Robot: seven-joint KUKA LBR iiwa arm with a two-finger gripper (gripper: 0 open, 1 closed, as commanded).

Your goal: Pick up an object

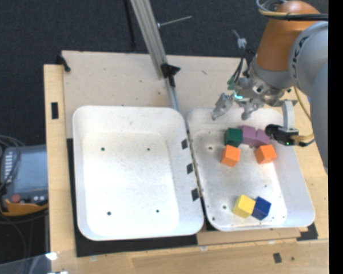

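Orange, twice over: six blocks in my right bin (294, 207).
My pincer (233, 107) hangs spread, holding nothing, above two orange blocks (230, 155), one green (234, 136), purple (252, 135), yellow (244, 205), blue (262, 207).

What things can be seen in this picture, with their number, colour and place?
bins: 2, white, side by side on the bench; left bin, right bin
green block: 1, right bin, far end
purple block: 1, right of the green one, touching it
orange blocks: 2, right bin middle
yellow block: 1, right bin near end
blue block: 1, against the yellow one
metal rail: 1, silver, slanting over the bench's far side
gripper: 1, grey, fingers open, above the right bin's far edge, holding nothing
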